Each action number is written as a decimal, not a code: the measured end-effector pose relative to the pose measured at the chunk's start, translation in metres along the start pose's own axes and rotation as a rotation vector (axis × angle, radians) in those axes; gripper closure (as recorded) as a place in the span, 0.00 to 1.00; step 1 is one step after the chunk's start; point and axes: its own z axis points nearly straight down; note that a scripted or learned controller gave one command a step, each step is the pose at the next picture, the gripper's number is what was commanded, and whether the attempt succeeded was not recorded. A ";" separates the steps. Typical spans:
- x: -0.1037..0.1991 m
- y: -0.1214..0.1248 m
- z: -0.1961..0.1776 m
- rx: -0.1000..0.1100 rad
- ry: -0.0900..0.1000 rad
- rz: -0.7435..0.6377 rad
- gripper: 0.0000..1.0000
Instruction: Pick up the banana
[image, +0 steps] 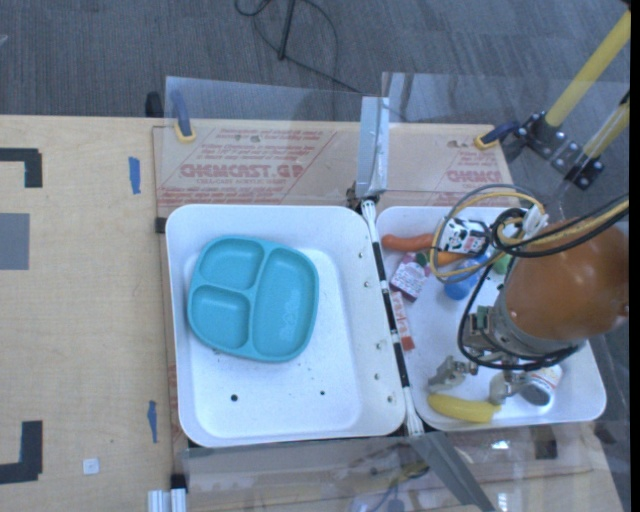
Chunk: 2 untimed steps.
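Near the front edge of the right bin (590, 405) the banana (463, 407) lies flat on the white floor, close to the wall shared with the left bin (200, 400). Its long axis runs roughly left to right across the view, with a slight curve; which end is the stem cannot be told. Just above it the end effector (478, 380) is poised, its two fingers spread apart – one tip by the banana's left end, the other toward its right – and nothing is held between them. That stance reads as a descent for a grasp, though the fingers appear spread along the fruit's length rather than across its narrow width, which could make the close slip; this is a judgement, since the arm (555, 290) hides much of the wrist. A small pale object beside the right finger cannot be identified.

Further back in the same bin a carrot (408, 242), a blue item (460, 288) and a small packet (408, 278) are heaped together, well clear of the banana. A blue divided plate (254, 298) sits alone in the left bin – apart from the work. Both bins rest on the desk (70, 300).
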 end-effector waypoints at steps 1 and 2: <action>-0.026 -0.043 -0.094 -0.010 -0.006 -0.260 0.00; 0.017 -0.002 0.001 -0.006 -0.002 -0.258 0.00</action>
